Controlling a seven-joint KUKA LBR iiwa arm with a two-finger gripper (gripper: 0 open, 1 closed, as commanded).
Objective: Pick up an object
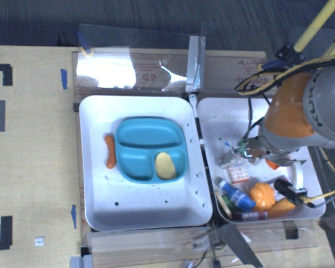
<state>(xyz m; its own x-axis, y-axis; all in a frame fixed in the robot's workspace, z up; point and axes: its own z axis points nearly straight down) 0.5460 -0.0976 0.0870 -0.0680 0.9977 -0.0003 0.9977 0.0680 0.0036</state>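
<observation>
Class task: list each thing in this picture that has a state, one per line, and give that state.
Tray: upright in the left bin.
Potato: lying in the tray's lower right compartment.
Sausage: lying left of the tray.
Bottle: on its side in the right bin.
Arm: reaching over the right bin.

My arm (324,108) is smooth grey metal, with a rounded orange band (287,113) above the wrist. Black and yellow cables (268,74) loop beside that band, and small green and red parts (248,148) sit just below it.
</observation>
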